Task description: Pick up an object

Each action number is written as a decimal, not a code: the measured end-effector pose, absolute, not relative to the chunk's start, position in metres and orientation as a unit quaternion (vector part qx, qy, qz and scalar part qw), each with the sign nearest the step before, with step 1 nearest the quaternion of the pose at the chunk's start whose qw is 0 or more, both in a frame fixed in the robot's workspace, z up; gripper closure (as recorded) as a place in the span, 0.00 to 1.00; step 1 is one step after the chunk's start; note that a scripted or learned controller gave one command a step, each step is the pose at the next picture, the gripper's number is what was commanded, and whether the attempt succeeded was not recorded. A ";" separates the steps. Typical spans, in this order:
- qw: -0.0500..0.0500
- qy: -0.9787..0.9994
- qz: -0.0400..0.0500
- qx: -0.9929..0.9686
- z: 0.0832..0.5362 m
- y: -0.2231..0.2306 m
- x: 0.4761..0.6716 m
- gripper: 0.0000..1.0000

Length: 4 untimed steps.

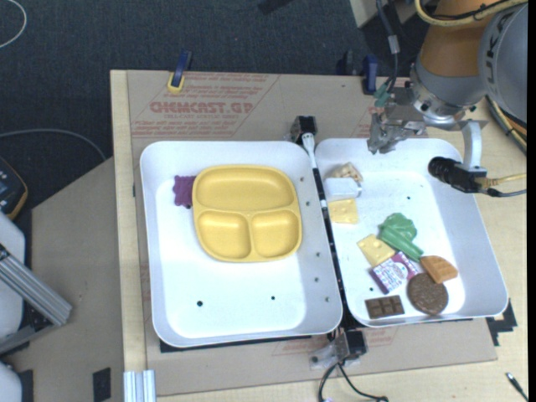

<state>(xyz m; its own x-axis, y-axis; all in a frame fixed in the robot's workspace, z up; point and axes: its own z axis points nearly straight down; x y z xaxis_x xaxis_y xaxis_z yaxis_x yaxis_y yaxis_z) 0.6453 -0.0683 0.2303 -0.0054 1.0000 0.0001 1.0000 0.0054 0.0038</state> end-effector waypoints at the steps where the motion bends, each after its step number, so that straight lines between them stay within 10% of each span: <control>1: 0.001 0.709 0.002 0.705 0.233 -0.007 0.649 1.00; 4: 0.001 0.707 0.001 0.707 0.234 0.034 0.653 1.00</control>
